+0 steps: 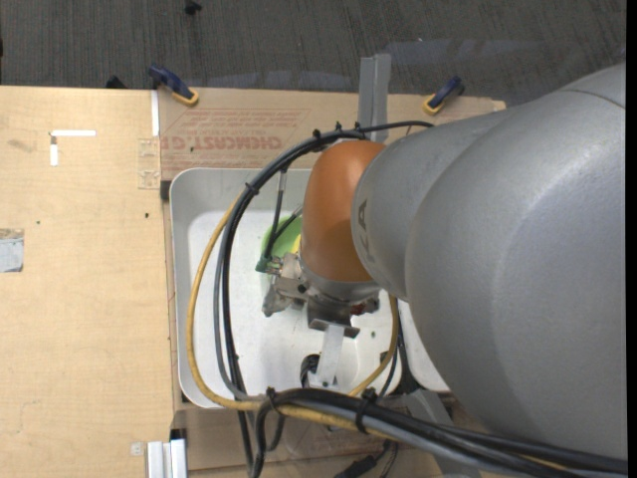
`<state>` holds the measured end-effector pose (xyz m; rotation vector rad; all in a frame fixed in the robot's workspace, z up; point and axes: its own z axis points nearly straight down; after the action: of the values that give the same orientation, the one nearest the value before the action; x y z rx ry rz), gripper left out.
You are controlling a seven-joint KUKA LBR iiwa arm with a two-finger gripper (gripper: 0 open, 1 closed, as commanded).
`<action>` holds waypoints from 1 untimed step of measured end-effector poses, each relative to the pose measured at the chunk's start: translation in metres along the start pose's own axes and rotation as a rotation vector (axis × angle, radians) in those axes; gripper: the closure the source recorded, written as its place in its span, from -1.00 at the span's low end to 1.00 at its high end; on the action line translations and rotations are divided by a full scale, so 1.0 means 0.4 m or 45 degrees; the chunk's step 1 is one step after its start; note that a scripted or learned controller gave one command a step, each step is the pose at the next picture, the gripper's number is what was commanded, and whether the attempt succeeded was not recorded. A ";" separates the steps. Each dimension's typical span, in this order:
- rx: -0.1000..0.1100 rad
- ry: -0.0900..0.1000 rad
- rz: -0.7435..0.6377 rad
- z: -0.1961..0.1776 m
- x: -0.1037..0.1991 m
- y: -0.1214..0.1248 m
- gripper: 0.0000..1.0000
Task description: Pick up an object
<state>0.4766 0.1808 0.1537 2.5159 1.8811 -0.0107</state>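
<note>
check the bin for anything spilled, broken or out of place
Nothing stands out. The white bin looks intact with no spill on its visible floor. A green object lies partly hidden under the arm's orange band, so its condition can't be judged.

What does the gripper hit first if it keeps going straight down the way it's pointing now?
Probably the shallow white bin: the gripper points down at its bare floor. The yellow-green object lies off to the side near the wrist, seemingly out of that line. Depth is hard to judge, and the arm hides part of the bin.
</note>
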 end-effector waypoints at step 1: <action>-0.003 0.001 -0.121 -0.304 0.086 -0.022 -1.00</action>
<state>0.4786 0.2169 0.2752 2.4230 1.9972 -0.0069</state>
